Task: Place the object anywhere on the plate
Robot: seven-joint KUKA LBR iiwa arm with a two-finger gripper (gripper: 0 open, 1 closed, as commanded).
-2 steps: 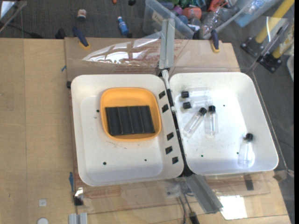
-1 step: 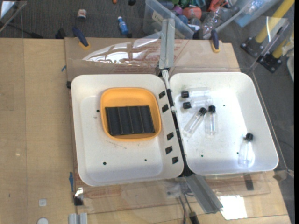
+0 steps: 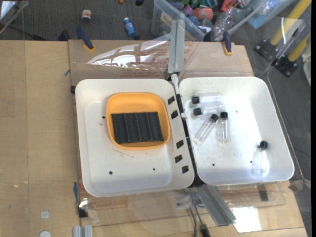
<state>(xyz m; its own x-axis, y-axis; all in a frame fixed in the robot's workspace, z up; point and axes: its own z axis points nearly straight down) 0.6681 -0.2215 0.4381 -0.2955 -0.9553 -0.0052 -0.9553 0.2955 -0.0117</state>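
Orange and shallow, the plate (image 3: 138, 102) sits in the left white bin (image 3: 94, 177) on the tabletop (image 3: 34, 132), carrying a dark ribbed rack (image 3: 137, 127) in its middle. In the right bin (image 3: 276, 132) lie 5 clear vials with black caps: 4 clustered near the far-left part, 2 stubby ones (image 3: 207, 100) (image 3: 205, 111) and 2 longer ones (image 3: 206, 127) (image 3: 223, 127), and 1 (image 3: 259, 159) apart at the near right corner. The pincer's state cannot be told here.
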